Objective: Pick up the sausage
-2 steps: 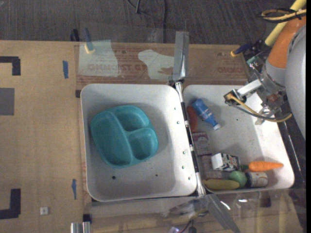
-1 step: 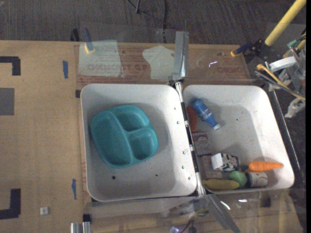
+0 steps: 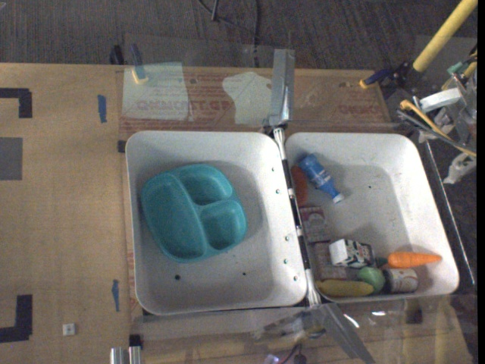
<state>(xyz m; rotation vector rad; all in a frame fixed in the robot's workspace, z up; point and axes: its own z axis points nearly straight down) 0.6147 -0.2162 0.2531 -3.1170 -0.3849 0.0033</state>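
The sausage (image 3: 300, 186) is a short reddish-brown piece. It lies along the left wall of the right bin (image 3: 424, 203), close to the divider between the bins. A blue bottle (image 3: 319, 176) lies just to its right, almost touching it.
The left bin (image 3: 144, 279) holds a teal divided plate (image 3: 193, 211). At the right bin's front lie a small printed box (image 3: 349, 252), an orange carrot (image 3: 413, 260), a yellow piece (image 3: 345, 287), a green piece (image 3: 371, 277) and a can (image 3: 402, 280). A brown packet (image 3: 312, 222) lies below the sausage.
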